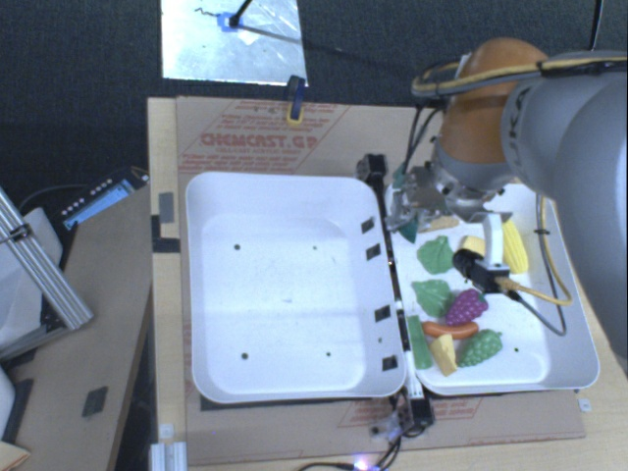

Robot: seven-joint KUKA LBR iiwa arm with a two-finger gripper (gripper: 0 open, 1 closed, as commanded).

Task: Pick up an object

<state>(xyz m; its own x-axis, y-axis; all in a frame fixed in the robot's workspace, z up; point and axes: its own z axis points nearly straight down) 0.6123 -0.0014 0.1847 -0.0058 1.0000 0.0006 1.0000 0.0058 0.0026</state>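
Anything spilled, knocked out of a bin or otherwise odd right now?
Nothing spilled. The toy food, including the purple grapes and corn, sits bunched inside the right bin. The hand hangs low over that bin's far left corner, by the divider.

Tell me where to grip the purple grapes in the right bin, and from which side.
Grip the purple grapes across the bunch's narrow width, coming straight down from above. It lies flat, crowded by the green leaf and the orange carrot, so side approaches look blocked.

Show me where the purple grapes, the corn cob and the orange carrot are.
purple grapes [467, 306]: camera view, middle of the bunch.
corn cob [514, 246]: camera view, on its yellow kernels.
orange carrot [450, 330]: camera view, mid-length of its body.
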